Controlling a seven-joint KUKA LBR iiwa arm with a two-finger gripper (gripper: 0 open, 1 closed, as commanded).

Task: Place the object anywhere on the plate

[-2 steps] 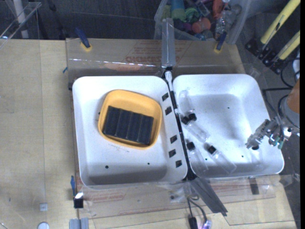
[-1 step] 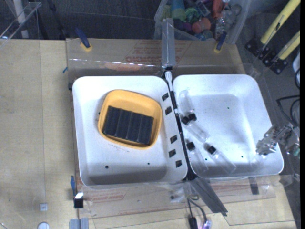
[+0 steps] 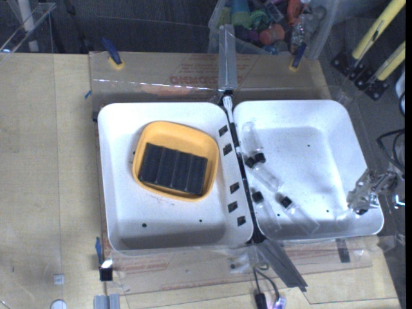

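While the yellow plate (image 3: 175, 160) sits in the left bin (image 3: 116, 172), it already carries a dark ribbed rectangular block (image 3: 174, 168) lying flat across its middle, tilted slightly so its long side runs from about ten o'clock to four o'clock. Judged from how things lie, the task looks finished or very nearly so: the object rests fully inside the plate's rim, with yellow showing all round it. What is left, if anything, is only for the arm to draw clear.

Both shallow white bins stand side by side on the pale wooden surface (image 3: 45, 172), parted by a thin upright divider (image 3: 235, 172) with small dark tabs. The left bin holds the plate and block, with a few dark specks on its floor. The right bin (image 3: 309, 118) holds clear plastic pieces with small black parts (image 3: 264, 172), strung from about eleven o'clock down toward five o'clock of that bin; their exact kind is too hard to make out.

At three o'clock of the view, over the right bin's lower right corner, the metallic end effector (image 3: 368, 192) hangs well apart from the plate. Nothing shows in its grasp, and how wide it stands cannot be told.

Beyond the bins, at twelve o'clock, a clear tub (image 3: 322, 24) holds a jumble of coloured toys (image 3: 267, 8).
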